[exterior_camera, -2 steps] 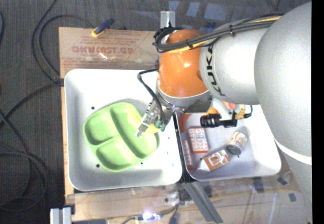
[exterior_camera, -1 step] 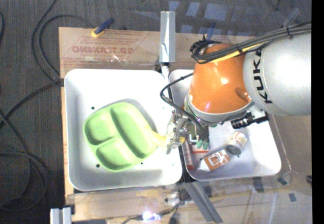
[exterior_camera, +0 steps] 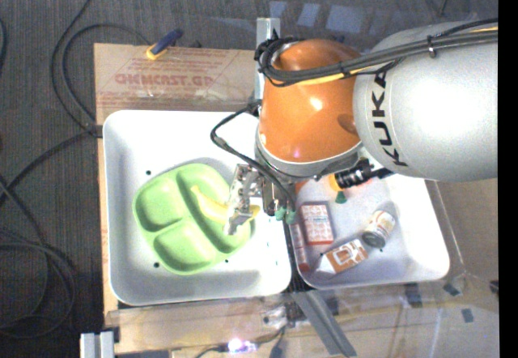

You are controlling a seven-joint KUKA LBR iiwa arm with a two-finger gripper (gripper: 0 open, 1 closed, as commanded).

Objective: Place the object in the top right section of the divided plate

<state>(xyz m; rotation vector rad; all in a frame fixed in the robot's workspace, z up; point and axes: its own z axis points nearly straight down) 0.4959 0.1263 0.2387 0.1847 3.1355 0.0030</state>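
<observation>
Gripping a yellow object (exterior_camera: 217, 206) lying slantwise, the hand (exterior_camera: 243, 210) overhangs the divided plate (exterior_camera: 166, 215).

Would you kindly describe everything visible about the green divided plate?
The green divided plate is light green, glossy and plastic-looking, with raised ridges splitting it into three sections. It lies flat, turned at a slant, on the floor of the left white bin. The tool hangs over its right edge, with something yellow beside it there.
</observation>
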